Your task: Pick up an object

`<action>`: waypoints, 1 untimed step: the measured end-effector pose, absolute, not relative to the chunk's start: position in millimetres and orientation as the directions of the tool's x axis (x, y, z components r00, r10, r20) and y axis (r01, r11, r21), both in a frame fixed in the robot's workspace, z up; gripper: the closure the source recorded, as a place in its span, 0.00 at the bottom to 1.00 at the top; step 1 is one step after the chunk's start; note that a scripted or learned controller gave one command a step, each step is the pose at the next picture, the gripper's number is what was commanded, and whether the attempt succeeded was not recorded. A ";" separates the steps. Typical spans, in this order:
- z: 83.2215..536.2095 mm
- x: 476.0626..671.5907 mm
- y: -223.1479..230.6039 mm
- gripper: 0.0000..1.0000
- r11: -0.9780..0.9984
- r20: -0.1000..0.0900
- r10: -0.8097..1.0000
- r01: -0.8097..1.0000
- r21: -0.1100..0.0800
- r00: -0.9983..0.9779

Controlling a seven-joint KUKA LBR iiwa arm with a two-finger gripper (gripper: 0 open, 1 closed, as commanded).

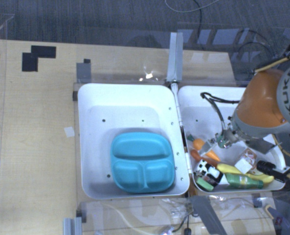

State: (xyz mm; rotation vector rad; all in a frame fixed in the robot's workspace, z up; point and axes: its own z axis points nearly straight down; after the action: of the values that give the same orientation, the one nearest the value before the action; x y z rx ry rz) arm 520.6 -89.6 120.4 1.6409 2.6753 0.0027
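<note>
Divided tray [143, 162] in left bin [93, 102]

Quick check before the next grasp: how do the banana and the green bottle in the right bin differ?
The banana is yellow and curved; the green bottle is straight-sided. The banana sits farther from the bin's near edge, while the bottle lies right along the near wall. The banana looks slimmer than the bottle. Both lie on their sides, roughly parallel and close together in the same bin, amid the other clutter, so one may shift if the other is pulled.
</note>
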 end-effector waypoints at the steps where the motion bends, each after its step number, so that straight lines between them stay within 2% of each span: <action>1: 132.2 567.3 -148.6 0.00 0.486 -0.005 0.874 0.874 0.005 -0.486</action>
State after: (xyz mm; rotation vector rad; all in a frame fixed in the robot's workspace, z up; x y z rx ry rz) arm 567.3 -148.6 132.2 1.5896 2.7020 0.0036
